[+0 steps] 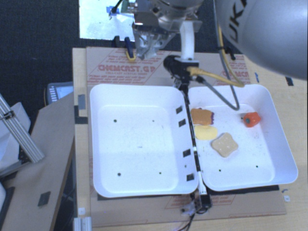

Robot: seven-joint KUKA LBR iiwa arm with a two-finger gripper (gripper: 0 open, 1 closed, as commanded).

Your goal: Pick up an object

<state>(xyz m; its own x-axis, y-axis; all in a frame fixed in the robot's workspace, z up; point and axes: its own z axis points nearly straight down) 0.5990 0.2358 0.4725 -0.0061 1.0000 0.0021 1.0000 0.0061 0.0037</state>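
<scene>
- White plastic forms both shallow bins: the left bin (pixel 96 129) and the right bin (pixel 274 129) sit side by side on a board printed with red lettering (pixel 126 67), their inner rims touching along a centre seam.
- Candidate objects all lie in the right bin. An orange-brown piece with a purple edge (pixel 202 116) rests close to the centre seam; a pale yellow disc (pixel 205 132) lies just below it, touching or nearly touching; a tan, toast-shaped piece (pixel 224 145) sits just beside the disc on its lower right.
- A small red-orange item with a dark green tip (pixel 250 119) lies apart from that cluster, toward the far right wall of the same bin.
- Grey arm housing occupies the upper right of the view. The gripper (pixel 147 47) hangs beyond the far edge of the bins, over the printed board, well apart from every object.
- Claw state: cannot be determined. The end of the tool is blurred and seen from above, so its opening is not readable; nothing is visible held in it.
- A yellow cable (pixel 216 77) and a grey hose (pixel 222 96) trail over the far rim of the right bin; judged as slack for arm travel.
- Judgement: the pick has not begun. The isolated red-orange item looks the easiest target, since the clustered pieces leave little room around them.
</scene>
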